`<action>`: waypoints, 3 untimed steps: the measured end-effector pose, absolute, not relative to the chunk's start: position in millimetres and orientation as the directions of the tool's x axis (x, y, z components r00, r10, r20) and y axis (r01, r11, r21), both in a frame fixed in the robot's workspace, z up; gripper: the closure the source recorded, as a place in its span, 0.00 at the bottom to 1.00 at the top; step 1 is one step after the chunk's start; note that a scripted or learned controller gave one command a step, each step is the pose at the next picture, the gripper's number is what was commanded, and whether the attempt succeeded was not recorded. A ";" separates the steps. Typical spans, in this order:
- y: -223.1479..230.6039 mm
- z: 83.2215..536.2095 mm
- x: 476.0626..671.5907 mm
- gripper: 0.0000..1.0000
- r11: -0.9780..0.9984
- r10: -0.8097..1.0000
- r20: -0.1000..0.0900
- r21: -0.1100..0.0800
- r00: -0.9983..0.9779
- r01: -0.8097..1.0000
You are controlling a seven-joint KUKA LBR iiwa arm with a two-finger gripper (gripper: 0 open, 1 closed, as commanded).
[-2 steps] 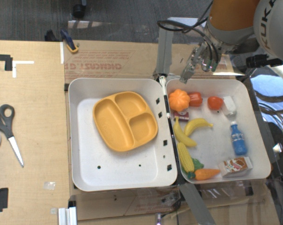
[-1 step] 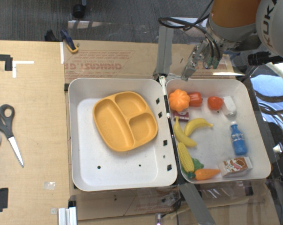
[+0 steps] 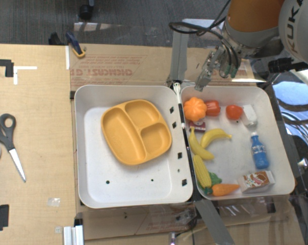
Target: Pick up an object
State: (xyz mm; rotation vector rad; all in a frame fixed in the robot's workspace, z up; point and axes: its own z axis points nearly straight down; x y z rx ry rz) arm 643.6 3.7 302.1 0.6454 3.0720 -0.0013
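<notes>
My gripper hangs above the back rim of the right bin, its fingers spread open with nothing between them. Just below and in front of it sit an orange pumpkin-like fruit and a red tomato. Further right are a second red fruit and a white object. Two bananas lie mid-bin. A corn cob and a carrot lie at the front. A blue bottle and a small carton rest on the right side.
The left bin holds a yellow divided plate. Scissors lie on the bench at far left. A grey post stands behind the seam between the bins, close to the gripper's left.
</notes>
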 end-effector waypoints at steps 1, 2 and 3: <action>3.1 311.6 644.8 1.00 0.915 0.402 -0.007 0.001 -0.915 0.402; 2.7 320.9 646.0 1.00 0.916 0.402 -0.011 0.001 -0.916 0.402; -14.2 303.7 596.4 1.00 0.956 0.294 -0.002 0.000 -0.956 0.294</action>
